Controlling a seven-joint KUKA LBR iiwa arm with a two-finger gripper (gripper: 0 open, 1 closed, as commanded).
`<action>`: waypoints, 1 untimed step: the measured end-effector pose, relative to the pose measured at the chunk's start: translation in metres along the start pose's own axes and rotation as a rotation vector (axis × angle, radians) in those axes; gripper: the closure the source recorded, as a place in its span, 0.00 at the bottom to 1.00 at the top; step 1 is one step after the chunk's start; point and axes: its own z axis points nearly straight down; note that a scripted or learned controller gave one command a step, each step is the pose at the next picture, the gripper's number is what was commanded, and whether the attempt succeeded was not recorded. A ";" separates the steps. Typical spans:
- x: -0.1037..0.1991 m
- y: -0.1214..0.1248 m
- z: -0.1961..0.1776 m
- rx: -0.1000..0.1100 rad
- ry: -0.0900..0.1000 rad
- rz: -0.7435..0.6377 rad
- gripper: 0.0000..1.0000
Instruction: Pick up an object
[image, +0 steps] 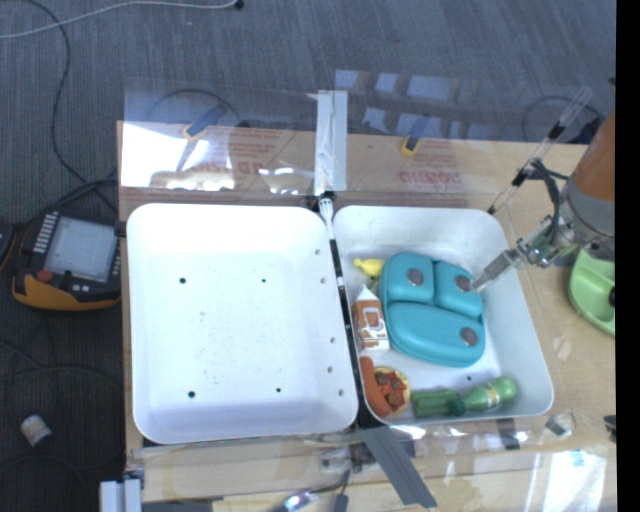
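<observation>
While the arm (592, 180) reached in from the right edge, its grey body and orange band sat high over the right bin's (527, 330) far corner, with a cable looping off the wrist. Gripper (480, 277) hung low at the bin's right side, seen as one thin grey tip slanting down-left; that tip lay at or just above the upper right lobe of the teal case (432, 310). Whether it touched could not be judged, and whether the gripper was open or closed could not be told either. Nothing was seen held. Teal case lay flat, mid-bin, two brown round spots on its right side. Small yellow piece (369, 267) just beside its upper left. Orange-and-white packet (370, 325) stood along the bin's left wall, touching the case's left edge. Orange-brown patterned item (386, 388) in the near left corner. Green bottle (467, 398) lay on its side along the near wall, below the case. Left bin (150, 300) alongside, walls touching. Pale green object (596, 290) on the bench beyond the right bin.
</observation>
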 end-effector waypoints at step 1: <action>-0.010 0.018 -0.060 -0.001 -0.002 -0.101 0.00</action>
